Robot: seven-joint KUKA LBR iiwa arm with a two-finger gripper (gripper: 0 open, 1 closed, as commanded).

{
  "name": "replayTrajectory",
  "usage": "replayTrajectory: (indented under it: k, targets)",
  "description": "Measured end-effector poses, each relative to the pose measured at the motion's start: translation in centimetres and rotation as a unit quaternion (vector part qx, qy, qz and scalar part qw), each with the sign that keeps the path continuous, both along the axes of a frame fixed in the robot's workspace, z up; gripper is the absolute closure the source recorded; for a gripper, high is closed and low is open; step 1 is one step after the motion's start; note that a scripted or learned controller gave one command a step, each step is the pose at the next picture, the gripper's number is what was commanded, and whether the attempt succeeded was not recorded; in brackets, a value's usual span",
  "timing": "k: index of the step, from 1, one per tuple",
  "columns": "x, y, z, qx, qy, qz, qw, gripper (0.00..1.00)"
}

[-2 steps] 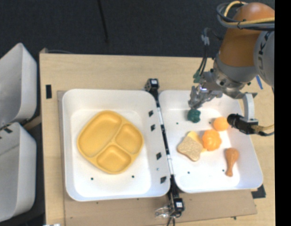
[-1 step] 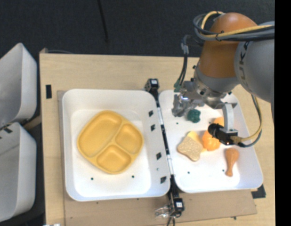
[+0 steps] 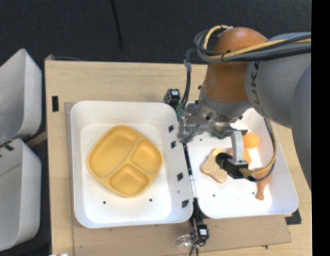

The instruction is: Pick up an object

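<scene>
Your jaws hang over the right bin [image 3: 277, 196], hidden under the wrist [image 3: 222, 101]; you cannot tell their state. Near them lies toast [image 3: 212, 169], well apart a plate [image 3: 125, 160].

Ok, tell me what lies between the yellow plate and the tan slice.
Only bare bin floor and the bins' meeting rims lie between plate and slice, as the camera view shows.
</scene>
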State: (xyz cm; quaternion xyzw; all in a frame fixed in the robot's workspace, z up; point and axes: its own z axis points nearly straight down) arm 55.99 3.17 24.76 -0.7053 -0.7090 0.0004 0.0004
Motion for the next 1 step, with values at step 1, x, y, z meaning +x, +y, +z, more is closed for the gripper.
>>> replayTrajectory:
  k: [1]
  targets:
    - [-1.01,5.69,0.55,0.0012,-0.001,0.002,1.0,1.0]
